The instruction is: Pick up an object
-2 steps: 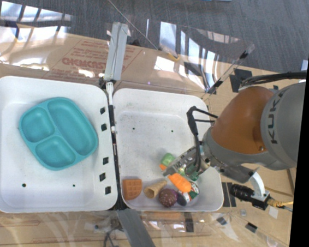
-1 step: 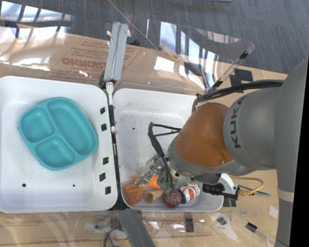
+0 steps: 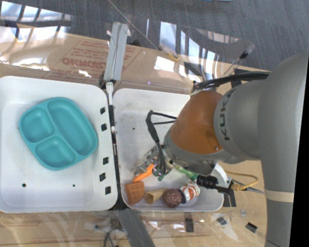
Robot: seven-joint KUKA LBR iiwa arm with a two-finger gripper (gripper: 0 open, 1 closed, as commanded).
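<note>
Orange carrot-like toy (image 3: 143, 174) near the right bin's (image 3: 127, 117) front edge, just beside the lowered gripper (image 3: 154, 164); reaching stage, grasp unconfirmed, claw state impossible to tell; next, likely closing squarely, then lifting.

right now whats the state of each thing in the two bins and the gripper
teal divided plate: flat in left bin, compartments bare
carrot: lying in right bin, just below gripper
waffle piece: at near wall
ice cream cone: on its side
small bottle: on its side
gripper: low over carrot
</note>
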